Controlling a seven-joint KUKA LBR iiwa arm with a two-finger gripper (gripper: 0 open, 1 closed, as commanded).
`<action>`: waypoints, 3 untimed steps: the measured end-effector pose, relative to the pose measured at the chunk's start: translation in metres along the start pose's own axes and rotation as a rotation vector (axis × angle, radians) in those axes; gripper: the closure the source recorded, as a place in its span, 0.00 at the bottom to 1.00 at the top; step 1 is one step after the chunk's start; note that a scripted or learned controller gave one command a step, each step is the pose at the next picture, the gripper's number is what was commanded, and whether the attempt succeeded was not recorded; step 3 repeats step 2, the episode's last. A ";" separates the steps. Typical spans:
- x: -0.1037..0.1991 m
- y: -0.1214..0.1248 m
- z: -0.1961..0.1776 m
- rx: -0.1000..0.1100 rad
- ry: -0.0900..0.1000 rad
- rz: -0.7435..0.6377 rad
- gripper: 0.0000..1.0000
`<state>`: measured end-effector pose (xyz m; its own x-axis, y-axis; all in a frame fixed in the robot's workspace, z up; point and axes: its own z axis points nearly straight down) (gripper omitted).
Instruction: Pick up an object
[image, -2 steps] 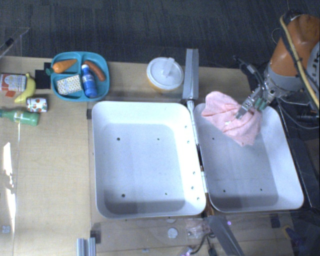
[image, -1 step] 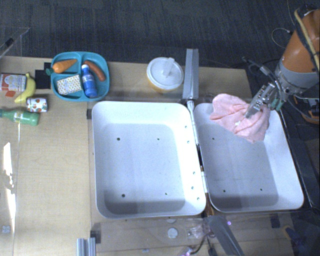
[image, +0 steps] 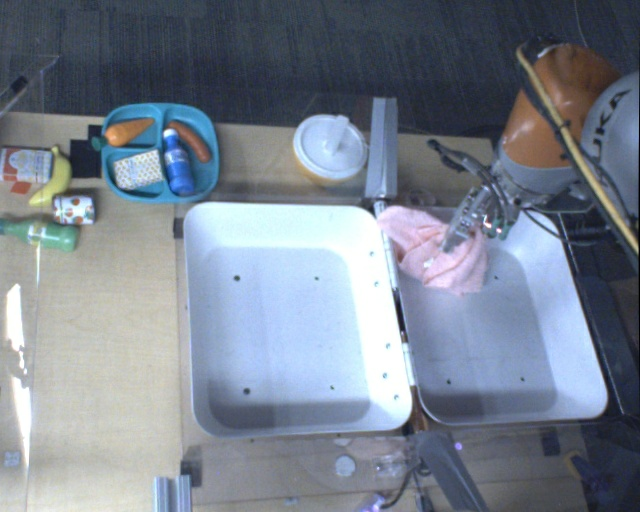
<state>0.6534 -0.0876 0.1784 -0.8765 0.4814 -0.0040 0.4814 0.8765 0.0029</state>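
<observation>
A pink cloth lies crumpled in the right bin, in its far left corner, part of it draped up over the rim beside the left bin. The end effector sits at the cloth's right side, its tip down on the fabric; whether it is clenched or released, I cannot tell, and no fabric is visibly caught. The cloth spreads to the left and slightly toward the near edge from the tip, its long axis running roughly along the bin's far edge. A grasp likely needs only a short descent.
</observation>
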 end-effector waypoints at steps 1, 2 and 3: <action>0.013 0.013 -0.041 -0.001 -0.002 0.052 1.00; 0.019 0.036 -0.021 -0.001 -0.001 -0.262 1.00; 0.019 0.036 -0.021 -0.001 -0.001 -0.262 1.00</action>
